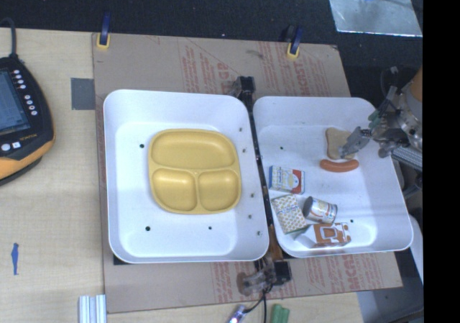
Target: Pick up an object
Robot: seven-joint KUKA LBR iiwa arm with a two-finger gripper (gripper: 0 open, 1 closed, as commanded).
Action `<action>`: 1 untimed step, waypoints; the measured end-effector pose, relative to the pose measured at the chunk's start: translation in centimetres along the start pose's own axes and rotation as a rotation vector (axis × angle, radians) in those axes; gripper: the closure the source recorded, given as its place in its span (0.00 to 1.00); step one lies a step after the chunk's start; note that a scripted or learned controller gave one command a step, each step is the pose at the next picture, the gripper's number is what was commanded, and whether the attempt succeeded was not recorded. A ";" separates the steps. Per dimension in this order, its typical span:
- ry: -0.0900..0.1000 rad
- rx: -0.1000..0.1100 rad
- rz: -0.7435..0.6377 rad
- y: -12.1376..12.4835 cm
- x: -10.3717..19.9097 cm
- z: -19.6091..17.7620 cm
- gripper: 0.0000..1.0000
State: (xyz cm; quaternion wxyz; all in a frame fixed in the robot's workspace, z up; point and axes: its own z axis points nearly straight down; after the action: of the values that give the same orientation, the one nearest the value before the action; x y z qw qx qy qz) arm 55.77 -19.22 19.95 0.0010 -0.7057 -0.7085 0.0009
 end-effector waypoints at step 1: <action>-0.001 0.002 -0.003 3.4 0.8 10.8 0.00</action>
State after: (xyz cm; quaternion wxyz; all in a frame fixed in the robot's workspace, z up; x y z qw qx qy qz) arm 59.11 -18.39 9.10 0.0013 -0.7048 -0.7094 0.0020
